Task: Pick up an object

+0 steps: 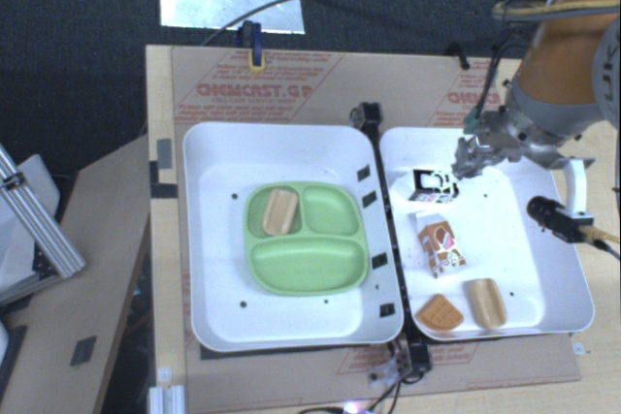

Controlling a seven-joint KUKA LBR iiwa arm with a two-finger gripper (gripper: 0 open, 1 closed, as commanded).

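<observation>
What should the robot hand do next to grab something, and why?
Probably go straight down a little. The gripper hangs over the right bin, just beside the small black-and-white packet, the closest thing to it. The snack bag, waffle and bread piece lie farther away.
</observation>
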